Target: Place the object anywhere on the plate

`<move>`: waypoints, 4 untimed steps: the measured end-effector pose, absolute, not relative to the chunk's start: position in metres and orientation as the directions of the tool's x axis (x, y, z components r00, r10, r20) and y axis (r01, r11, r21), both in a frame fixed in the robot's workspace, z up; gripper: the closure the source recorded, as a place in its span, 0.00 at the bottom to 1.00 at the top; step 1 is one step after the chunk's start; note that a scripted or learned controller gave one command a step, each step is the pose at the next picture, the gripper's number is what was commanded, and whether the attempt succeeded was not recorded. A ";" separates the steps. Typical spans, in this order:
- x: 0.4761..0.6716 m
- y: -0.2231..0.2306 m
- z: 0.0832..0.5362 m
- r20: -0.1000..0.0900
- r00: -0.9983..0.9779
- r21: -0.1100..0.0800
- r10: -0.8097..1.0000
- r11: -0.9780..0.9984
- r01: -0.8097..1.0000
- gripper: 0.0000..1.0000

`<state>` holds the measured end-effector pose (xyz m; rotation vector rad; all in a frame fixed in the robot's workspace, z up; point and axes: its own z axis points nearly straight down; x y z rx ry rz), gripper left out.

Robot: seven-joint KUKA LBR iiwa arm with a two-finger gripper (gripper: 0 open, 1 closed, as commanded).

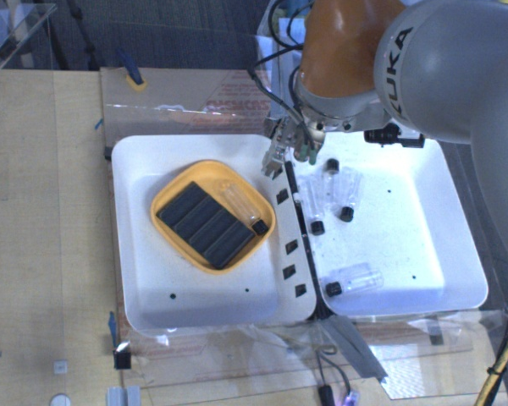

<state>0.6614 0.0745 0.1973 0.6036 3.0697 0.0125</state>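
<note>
A yellow plate lies in the left bin. On it rest a black ridged pad and a clear vial with a black cap, which lies along the plate's right side. My gripper hangs above the divider between the bins, up and to the right of the plate and apart from the vial. Its fingers stand apart with nothing between them.
The right bin holds several more clear vials with black caps: a cluster near its upper left and one near its front. The grey arm with its orange band looms over the back of the bins.
</note>
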 end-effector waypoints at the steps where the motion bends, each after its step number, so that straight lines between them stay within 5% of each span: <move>1: 0.658 0.083 0.227 -0.007 -0.974 0.004 0.228 0.974 0.228 1.00; 3: 0.663 0.063 0.191 -0.003 -0.998 0.002 -0.062 0.998 -0.062 1.00; 4: 0.668 0.059 0.221 -0.010 -0.980 0.002 -0.199 0.980 -0.199 1.00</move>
